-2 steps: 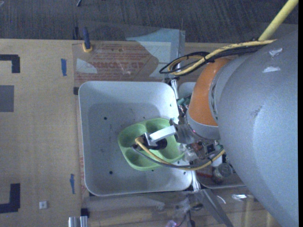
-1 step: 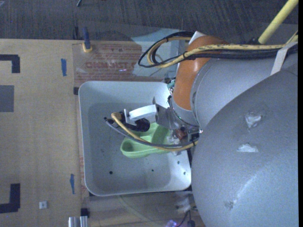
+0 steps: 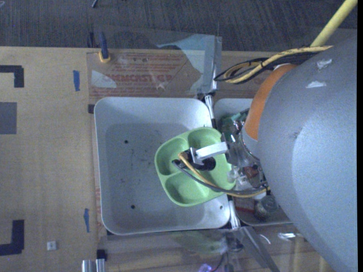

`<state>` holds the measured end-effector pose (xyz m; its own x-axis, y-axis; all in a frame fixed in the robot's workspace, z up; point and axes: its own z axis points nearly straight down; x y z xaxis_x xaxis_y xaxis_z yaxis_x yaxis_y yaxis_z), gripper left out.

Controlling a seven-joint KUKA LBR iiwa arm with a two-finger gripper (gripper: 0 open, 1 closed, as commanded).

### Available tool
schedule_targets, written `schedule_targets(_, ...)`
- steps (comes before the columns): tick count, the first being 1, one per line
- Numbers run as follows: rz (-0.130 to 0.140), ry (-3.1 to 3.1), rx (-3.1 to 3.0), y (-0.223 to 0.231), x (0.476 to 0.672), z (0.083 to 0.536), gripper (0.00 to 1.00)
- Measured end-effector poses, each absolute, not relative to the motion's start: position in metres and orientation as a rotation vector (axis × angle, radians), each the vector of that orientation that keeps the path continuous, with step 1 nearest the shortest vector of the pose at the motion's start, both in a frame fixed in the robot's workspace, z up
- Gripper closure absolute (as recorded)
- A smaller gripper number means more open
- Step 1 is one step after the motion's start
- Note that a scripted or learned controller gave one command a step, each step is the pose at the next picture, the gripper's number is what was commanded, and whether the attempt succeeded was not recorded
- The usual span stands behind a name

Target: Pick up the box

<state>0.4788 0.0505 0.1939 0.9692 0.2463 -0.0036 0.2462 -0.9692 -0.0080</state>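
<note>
Grey orange-banded arm (image 3: 317,152) covers the right shallow white bin (image 3: 227,105); its tool (image 3: 243,168), spread impossible to tell, hangs beside a green divided plastic tray (image 3: 181,190). Lifting the box appears not yet done.

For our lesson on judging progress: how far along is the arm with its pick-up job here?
Done: the arm is over the right bin, its hand by the green divided tray in the left bin. In hand: nothing that I can see lifted. Left: the whole pick; I cannot make out the box, and the arm hides most of the right bin.
</note>
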Motion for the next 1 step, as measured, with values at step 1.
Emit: schedule_targets(1,0.006,-0.317,-3.125,0.1196,0.5702,0.2262,1.0)
